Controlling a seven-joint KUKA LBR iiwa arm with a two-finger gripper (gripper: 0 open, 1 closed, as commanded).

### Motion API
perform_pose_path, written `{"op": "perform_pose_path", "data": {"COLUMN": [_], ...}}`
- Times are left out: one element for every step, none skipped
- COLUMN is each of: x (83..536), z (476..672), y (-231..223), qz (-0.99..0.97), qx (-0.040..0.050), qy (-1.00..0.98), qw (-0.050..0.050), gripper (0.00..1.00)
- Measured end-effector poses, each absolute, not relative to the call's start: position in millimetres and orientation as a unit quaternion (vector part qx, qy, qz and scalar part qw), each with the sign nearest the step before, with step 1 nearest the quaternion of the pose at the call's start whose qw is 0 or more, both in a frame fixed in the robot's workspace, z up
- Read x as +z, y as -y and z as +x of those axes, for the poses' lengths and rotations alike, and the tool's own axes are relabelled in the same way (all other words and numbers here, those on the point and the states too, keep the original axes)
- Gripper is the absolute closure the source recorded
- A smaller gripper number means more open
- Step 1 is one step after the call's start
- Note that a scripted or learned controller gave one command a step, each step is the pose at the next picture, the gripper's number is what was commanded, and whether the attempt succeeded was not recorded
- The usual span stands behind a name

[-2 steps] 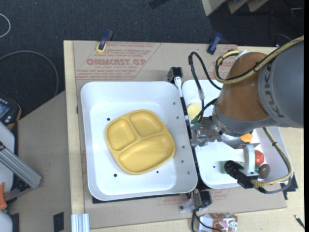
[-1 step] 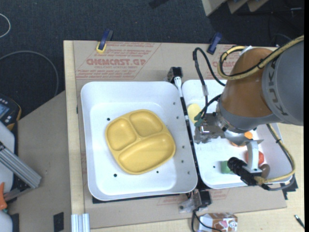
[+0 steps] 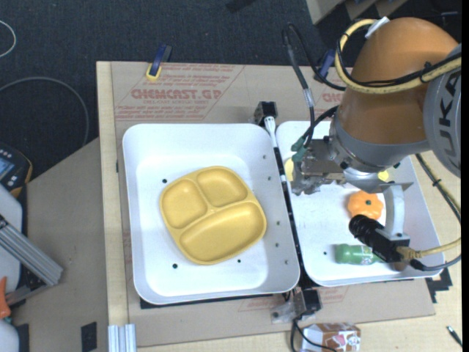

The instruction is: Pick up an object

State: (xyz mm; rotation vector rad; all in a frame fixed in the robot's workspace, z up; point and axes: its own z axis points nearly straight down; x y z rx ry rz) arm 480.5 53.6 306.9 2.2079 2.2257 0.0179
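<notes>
My gripper (image 3: 303,184) hangs low over the near-left part of the right bin (image 3: 322,229), under the big orange wrist band. A small yellow thing (image 3: 289,169) peeks out just beside it at the bin's left wall, mostly hidden. A round orange fruit-like object (image 3: 366,205) lies to the right of the gripper, apart from it. A small green object (image 3: 352,254) rests near the bin's front edge. A yellow divided plate (image 3: 212,213) lies in the middle of the left bin (image 3: 143,149).
The arm's body covers the back and right of the right bin. Both bins sit on a cardboard sheet (image 3: 183,90) with a blue-yellow clamp (image 3: 156,64) at its back edge. Cables run over the dark floor behind.
</notes>
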Motion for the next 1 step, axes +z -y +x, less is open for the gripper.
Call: {"op": "perform_pose_path", "data": {"x": [278.0], "z": [479.1], "y": [-19.5], "qz": [0.709], "qx": [-0.0015], "qy": [-0.706], "qw": [-0.001], "gripper": [1.00]}}
